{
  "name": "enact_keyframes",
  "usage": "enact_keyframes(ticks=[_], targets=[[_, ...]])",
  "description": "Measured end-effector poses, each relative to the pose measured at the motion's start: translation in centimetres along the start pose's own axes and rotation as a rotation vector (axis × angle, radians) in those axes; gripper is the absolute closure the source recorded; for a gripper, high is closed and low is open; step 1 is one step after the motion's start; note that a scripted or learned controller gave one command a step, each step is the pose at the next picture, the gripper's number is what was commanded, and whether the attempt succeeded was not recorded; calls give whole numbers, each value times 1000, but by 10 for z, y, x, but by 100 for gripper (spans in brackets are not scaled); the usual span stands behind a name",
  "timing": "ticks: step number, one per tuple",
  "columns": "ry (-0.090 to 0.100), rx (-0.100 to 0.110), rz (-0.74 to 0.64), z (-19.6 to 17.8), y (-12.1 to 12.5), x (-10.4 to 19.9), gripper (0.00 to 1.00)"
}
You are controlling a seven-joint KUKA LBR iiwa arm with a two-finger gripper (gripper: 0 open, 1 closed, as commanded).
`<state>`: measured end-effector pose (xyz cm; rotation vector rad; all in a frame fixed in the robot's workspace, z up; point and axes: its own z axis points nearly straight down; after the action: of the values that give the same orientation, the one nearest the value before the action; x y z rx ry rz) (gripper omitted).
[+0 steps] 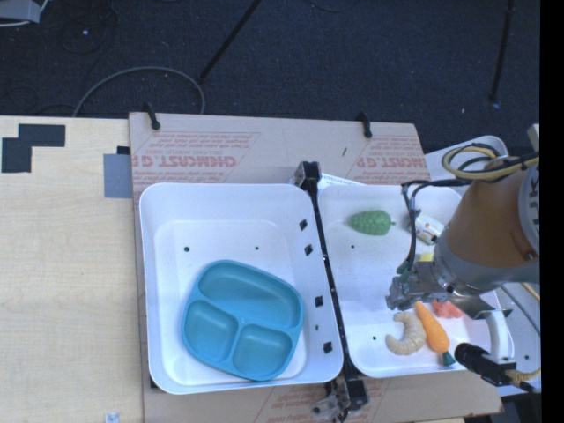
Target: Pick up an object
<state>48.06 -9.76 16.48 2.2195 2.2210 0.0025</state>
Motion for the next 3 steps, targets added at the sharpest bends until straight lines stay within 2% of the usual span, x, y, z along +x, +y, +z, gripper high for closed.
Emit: enact_keyframes(ticks=[1,2,3], targets=[[0,1,0,-42,4,1,100],[0,0,0,-96,-3,-6,100],[3,7,-4,-80,2,51,100]])
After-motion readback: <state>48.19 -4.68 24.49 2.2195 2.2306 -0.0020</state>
